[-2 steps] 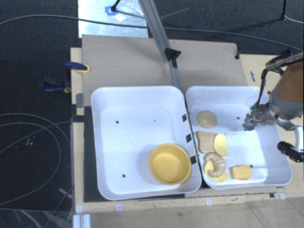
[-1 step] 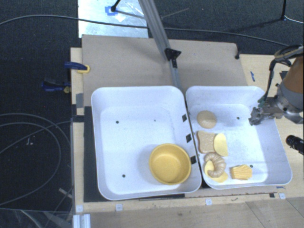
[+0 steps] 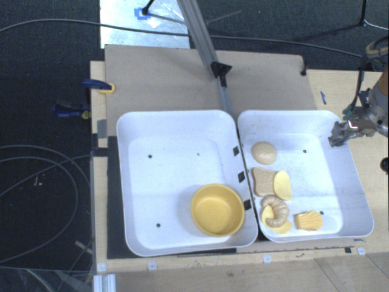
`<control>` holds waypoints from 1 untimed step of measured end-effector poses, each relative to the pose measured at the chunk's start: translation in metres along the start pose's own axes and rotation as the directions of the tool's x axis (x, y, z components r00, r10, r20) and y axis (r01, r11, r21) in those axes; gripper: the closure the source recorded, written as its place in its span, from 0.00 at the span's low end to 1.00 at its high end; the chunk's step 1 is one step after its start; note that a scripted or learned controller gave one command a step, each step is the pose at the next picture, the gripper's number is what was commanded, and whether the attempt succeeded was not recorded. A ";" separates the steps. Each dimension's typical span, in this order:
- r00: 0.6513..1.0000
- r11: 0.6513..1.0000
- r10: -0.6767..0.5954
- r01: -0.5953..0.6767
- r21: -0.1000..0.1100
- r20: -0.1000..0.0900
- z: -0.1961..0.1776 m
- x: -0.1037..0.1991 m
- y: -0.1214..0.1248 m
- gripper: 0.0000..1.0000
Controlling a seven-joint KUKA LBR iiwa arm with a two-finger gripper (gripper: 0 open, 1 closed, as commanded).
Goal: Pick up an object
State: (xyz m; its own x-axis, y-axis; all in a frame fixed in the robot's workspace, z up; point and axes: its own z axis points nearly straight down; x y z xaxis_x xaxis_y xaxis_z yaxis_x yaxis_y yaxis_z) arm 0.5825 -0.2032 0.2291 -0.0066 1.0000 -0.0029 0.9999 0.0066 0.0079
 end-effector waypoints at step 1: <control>1.000 1.000 -0.001 0.001 0.004 -0.002 -0.012 0.000 0.001 1.00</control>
State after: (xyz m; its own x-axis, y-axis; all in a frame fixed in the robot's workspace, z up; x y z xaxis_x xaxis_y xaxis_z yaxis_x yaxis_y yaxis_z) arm 0.5836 -0.2032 0.2409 -0.0074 1.0000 -0.0013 1.0000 0.0074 0.0042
